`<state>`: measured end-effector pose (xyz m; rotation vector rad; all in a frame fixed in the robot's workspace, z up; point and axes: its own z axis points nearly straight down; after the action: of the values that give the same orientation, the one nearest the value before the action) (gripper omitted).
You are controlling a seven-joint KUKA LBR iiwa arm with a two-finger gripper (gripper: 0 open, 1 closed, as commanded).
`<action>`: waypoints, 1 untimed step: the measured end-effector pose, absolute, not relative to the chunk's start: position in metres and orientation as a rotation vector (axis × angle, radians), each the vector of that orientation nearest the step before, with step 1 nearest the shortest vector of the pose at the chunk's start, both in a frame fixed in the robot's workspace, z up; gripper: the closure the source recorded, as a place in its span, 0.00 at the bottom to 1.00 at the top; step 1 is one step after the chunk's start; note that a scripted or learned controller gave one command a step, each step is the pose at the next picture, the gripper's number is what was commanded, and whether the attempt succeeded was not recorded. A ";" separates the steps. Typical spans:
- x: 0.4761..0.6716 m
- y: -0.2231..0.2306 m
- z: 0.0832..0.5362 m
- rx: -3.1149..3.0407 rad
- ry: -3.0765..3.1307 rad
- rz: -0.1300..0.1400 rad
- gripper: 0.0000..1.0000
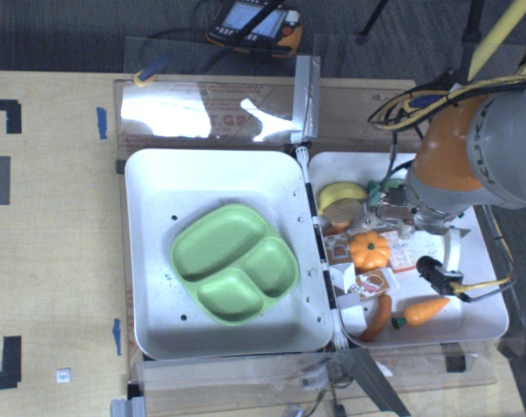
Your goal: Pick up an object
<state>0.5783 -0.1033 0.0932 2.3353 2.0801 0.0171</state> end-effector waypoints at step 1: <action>0.580 -0.106 0.105 2.331 2.069 0.020 1.00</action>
<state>0.5804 -0.1061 0.1053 2.3308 2.0691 0.0204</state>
